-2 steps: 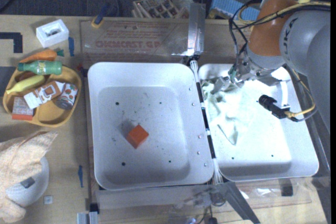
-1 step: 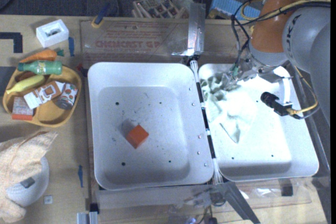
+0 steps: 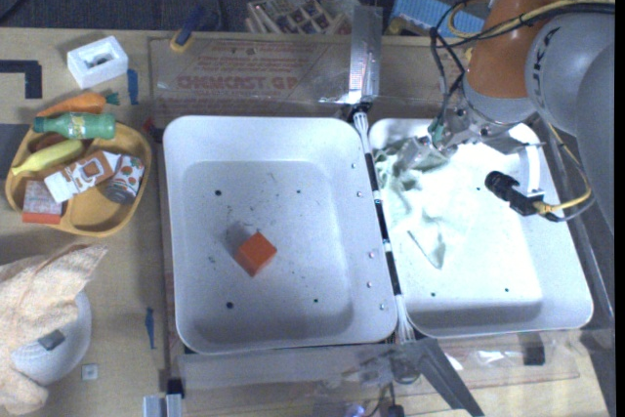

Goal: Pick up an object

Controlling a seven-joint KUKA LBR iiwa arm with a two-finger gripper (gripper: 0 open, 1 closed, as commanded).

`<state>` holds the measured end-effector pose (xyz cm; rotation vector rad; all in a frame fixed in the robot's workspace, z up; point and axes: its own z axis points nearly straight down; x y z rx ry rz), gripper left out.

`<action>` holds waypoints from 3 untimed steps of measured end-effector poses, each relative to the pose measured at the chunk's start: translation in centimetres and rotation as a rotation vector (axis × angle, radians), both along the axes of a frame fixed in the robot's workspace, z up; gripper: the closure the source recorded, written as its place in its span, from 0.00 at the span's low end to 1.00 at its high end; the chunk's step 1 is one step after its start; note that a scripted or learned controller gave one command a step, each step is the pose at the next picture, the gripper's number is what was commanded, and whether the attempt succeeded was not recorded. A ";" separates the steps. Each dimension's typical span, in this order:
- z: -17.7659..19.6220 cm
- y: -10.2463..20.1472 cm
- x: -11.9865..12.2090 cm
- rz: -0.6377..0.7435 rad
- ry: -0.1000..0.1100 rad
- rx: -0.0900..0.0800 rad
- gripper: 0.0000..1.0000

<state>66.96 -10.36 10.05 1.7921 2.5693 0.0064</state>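
- Small orange cube [image 3: 257, 253] sits alone near the middle of the left white plastic bin [image 3: 195, 146].
- Grey two-finger gripper [image 3: 427, 147] hangs over the right white bin [image 3: 557, 303], well apart from it.
- Whether its claw is wide or narrow, I cannot tell.

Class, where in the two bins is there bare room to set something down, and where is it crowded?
Left bin: bare floor all around the orange block. Right bin: its near half is bare; its far-left corner is crowded by the arm and hand.

Block [image 3: 257, 253] in left bin [image 3: 195, 151]; gripper [image 3: 422, 149] over right bin [image 3: 557, 308].
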 end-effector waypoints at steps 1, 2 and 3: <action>1.1 -0.1 0.1 -0.003 -0.005 -0.001 1.00; 1.1 -0.2 0.1 -0.003 -0.006 -0.001 0.00; 1.1 -0.2 0.1 -0.003 -0.006 -0.001 0.00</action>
